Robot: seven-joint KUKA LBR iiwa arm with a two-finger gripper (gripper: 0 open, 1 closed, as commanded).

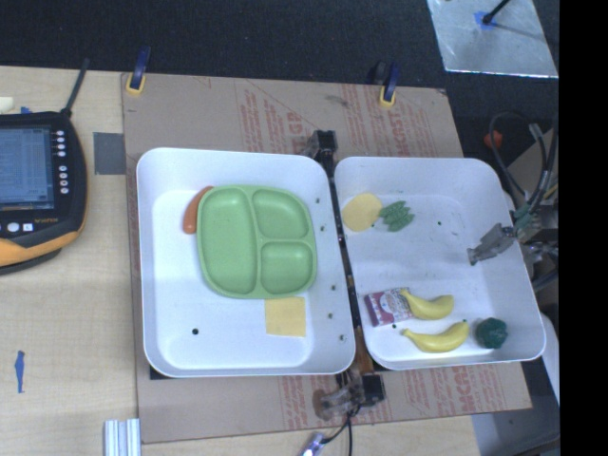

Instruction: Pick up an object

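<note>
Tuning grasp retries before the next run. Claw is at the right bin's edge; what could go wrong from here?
1. The two bananas, the small packet and the dark green item crowd the right bin's near corner; a descent there may nudge or catch neighbours.
2. The claw sits by the right bin's right wall; a low move could clip the rim.
3. The yellow disc and leafy green piece touch, and the disc looks flat, so fingers may slip.

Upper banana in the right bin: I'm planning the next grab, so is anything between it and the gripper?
Nothing visible. The gripper sits at the right bin's right side; bare bin floor lies between it and the upper banana.
</note>
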